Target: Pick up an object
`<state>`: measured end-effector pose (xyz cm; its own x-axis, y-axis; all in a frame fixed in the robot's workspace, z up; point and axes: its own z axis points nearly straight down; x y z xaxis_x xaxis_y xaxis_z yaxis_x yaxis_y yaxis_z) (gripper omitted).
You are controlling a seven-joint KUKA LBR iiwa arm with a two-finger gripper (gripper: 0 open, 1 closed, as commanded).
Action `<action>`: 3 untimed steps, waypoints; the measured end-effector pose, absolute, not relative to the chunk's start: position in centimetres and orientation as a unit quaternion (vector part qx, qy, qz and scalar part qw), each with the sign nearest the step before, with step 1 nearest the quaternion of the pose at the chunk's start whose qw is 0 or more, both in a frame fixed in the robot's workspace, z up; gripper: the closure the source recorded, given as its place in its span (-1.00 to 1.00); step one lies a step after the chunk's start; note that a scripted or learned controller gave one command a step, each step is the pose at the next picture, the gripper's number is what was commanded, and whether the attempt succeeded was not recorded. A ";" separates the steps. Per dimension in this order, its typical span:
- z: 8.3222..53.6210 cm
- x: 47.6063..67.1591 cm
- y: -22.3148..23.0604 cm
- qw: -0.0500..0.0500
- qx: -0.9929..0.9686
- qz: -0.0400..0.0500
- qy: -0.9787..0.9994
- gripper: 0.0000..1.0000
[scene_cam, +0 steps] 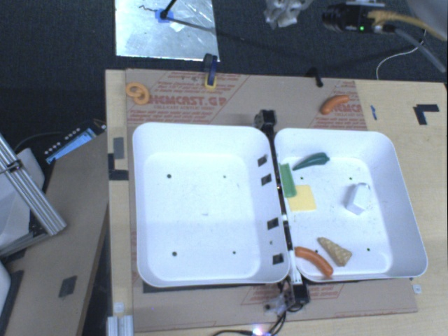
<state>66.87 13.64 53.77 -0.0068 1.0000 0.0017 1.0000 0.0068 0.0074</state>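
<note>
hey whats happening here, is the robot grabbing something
Not yet. The gripper hangs high above the bench, behind the bins, holding nothing. The right bin holds a green pepper, a yellow square, a white block, a sausage and a brown wedge.

Even cool overhead light; white bins [210,135] glaring, slight softness.

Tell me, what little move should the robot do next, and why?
Probably swing the gripper down over the right white bin, toward the small white block. The gripper hangs high above the bench's far edge, away from everything, and the block lies apart from the yellow flat square and the orange sausage, so it looks easiest to reach.
</note>
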 end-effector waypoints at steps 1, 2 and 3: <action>53.6 66.8 -0.4 0.002 0.711 -0.001 0.703 1.00; 53.5 66.8 3.9 0.001 0.705 0.002 0.709 1.00; 53.5 66.8 7.5 0.000 0.705 0.002 0.710 1.00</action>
<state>66.82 7.50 53.53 -0.0071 1.0000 0.0016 1.0000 0.0071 0.0027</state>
